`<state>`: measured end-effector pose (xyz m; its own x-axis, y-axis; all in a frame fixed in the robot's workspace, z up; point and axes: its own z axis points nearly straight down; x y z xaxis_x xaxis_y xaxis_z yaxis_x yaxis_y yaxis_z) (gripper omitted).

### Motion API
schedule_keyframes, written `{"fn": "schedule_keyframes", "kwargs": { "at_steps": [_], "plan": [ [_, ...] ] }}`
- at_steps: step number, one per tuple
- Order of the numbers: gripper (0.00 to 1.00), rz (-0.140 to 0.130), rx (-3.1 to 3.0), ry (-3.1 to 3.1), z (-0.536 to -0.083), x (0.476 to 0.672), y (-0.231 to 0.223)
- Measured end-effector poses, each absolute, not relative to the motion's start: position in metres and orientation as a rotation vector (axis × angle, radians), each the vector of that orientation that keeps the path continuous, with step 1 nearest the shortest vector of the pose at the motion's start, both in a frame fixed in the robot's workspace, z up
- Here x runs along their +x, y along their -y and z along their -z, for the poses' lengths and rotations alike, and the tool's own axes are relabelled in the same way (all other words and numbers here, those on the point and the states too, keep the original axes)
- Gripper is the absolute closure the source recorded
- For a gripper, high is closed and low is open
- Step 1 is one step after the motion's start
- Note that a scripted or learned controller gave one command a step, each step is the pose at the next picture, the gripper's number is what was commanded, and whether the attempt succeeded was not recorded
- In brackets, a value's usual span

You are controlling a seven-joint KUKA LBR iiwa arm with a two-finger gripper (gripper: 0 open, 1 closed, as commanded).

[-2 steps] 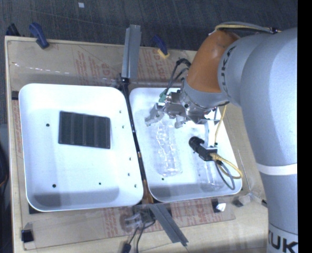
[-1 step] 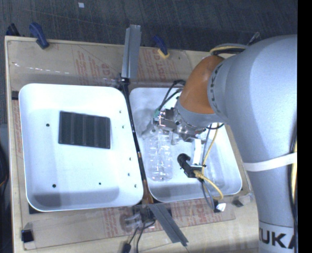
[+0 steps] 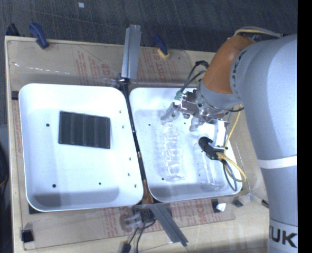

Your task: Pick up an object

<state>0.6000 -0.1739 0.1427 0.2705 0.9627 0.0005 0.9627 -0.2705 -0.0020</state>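
A clear plastic bottle (image 3: 171, 153) lies lengthwise in the right bin (image 3: 145, 109), hard to make out against the white floor. A second clear item (image 3: 209, 171) rests near that bin's right wall. A dark ribbed rectangular pad (image 3: 85, 129) lies flat in the left bin (image 3: 34, 99). My gripper (image 3: 180, 120) hangs over the upper part of the right bin, just above the bottle's top end. Its fingers (image 3: 167, 115) are spread open with nothing between them.
The grey arm with its orange band (image 3: 224, 62) covers the right bin's right side. Black and yellow cables (image 3: 221, 157) dangle from the wrist over that bin. A metal bar (image 3: 130, 51) and blue clamps (image 3: 39, 37) sit along the bench's far edge.
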Motion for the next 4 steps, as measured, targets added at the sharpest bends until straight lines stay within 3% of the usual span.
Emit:
{"fn": "schedule_keyframes", "kwargs": {
  "at_steps": [1, 2, 3, 4],
  "plan": [
    [0.0, -0.002, -2.441, 1.973, -0.091, 0.529, 0.183],
    [0.0, 0.001, -2.276, 2.167, -0.146, 0.522, 0.205],
    [0.0, -0.001, -2.283, 2.154, -0.162, 0.517, 0.177],
    [0.0, 0.0, -2.288, 2.15, -0.092, 0.496, 0.19]
  ]
}}
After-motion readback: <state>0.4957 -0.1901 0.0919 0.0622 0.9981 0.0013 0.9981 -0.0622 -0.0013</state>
